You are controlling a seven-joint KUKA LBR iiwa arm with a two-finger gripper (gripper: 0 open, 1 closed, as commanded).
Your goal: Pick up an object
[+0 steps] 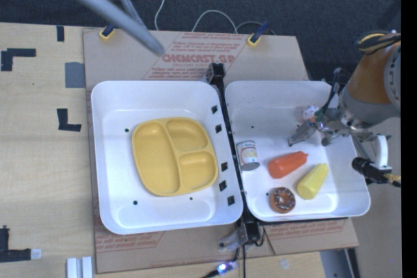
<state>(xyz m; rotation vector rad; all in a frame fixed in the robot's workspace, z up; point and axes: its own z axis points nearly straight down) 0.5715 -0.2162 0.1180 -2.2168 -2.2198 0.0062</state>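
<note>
- The gripper (306, 132) hangs low in the right bin (273, 93), above the orange bottle (287, 164); whether its claw is wide or narrow, I cannot tell.
- The orange bottle, yellow bottle (312, 180), doughnut (282, 200) and small can (247, 155) lie close together, so a descent may nudge neighbours.
- The rounded bottles could roll free.

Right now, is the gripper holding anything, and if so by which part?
Nothing is held. The gripper sits low in the right bin, above the orange bottle and yellow bottle, with nothing between its fingers.
</note>
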